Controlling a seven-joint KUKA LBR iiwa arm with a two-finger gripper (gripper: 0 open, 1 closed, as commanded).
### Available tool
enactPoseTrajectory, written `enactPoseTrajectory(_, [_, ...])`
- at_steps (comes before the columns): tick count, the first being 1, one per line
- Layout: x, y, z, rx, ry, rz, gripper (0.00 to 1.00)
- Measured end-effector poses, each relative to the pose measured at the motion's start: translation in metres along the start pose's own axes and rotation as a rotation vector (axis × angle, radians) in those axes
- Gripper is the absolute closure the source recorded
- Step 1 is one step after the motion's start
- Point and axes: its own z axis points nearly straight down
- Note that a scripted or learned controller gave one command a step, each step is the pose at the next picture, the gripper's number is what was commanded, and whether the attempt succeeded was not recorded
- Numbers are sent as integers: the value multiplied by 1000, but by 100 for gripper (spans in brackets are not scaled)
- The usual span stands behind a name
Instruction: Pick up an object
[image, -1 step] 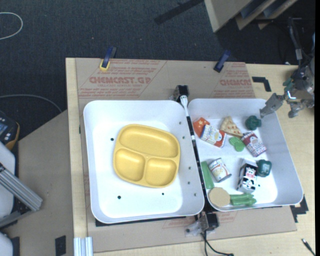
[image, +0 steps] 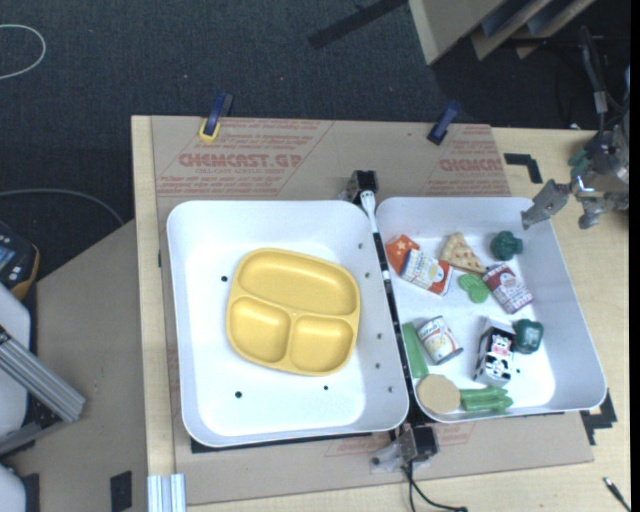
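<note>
Two bins (image: 200, 400), one yellow tray (image: 293, 311), roughly ten toys (image: 438, 338).

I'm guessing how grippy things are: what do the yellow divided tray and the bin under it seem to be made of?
The yellow tray looks like moulded plastic with a smooth, slightly satin finish: uniform colour, rounded compartment edges, soft highlights. The left bin under it looks like thin white formed plastic, smooth and a little glossy, with rounded corners and a raised rim. Neither can be confirmed from look alone.

Small toy foods (image: 463, 255) lie scattered in the right bin (image: 570, 300), among them a can (image: 437, 339) and a carton (image: 497, 358).
</note>
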Motion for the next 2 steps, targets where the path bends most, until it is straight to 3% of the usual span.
enactPoseTrajectory(2, [1,11,104,6,2,-2,0])
